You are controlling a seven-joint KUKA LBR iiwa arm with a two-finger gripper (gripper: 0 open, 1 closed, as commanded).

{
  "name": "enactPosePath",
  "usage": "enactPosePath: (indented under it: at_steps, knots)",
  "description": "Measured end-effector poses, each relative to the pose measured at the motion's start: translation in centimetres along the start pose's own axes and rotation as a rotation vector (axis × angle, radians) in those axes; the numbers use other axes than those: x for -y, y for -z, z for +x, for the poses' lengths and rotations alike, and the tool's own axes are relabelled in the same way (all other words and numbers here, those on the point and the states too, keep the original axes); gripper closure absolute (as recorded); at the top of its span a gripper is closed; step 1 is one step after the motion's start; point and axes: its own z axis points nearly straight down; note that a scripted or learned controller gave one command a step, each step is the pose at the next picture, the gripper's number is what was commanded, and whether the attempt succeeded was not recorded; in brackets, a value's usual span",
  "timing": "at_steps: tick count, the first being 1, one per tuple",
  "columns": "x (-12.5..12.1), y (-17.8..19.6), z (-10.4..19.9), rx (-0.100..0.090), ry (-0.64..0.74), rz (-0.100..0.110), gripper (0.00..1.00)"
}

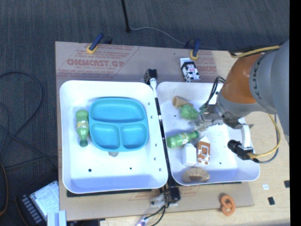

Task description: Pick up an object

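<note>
My gripper (203, 120) is low in the right bin (244, 171), coming in from the right under the grey and orange arm (244, 86). It sits just right of an ice cream cone with a green scoop (186, 108) and above a lying green bottle (181, 139). Nearer the front lie a small white bottle (189, 154), a brown and white carton (203, 153) and a tan bread roll (195, 174). The arm's wrist hides the gripper's tips.
The left bin (70, 173) holds a blue divided plate (117, 124) and a green bottle (82, 126) beside it. A black and white box (190, 71) lies behind the right bin. An orange pretzel (227, 204) lies on the board in front.
</note>
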Motion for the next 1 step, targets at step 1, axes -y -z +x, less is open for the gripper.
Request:
enactPosePath:
  at_steps: [1]
  knots:
    - [0.02,-0.03,0.00,0.000,0.000,0.001,0.00]
